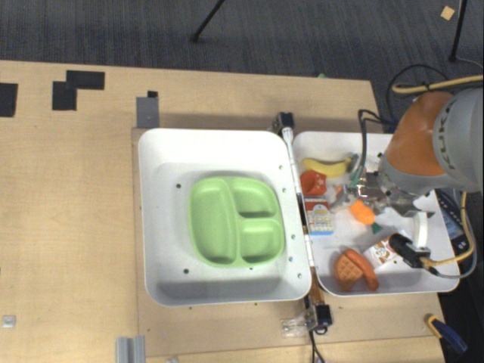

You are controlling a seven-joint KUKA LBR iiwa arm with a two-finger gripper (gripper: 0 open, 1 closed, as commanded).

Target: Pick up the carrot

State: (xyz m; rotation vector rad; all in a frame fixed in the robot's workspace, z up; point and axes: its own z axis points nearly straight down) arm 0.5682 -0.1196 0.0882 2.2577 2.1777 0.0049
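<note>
The carrot (363, 213) is a small orange piece lying in the right white bin (423, 284), near its middle. My gripper (361, 193) hangs over the bin from the right. Its metal tip sits directly above the carrot's upper end, touching or nearly touching it. The grey arm with its orange band (414, 142) covers the bin's far right part.
Around the carrot lie a banana (325, 165), a red item (313, 182), a small white carton (321, 219), a waffle (349, 266) with a sausage (370, 276), and a packet (384, 252). The left bin (159, 203) holds a green divided plate (236, 219).
</note>
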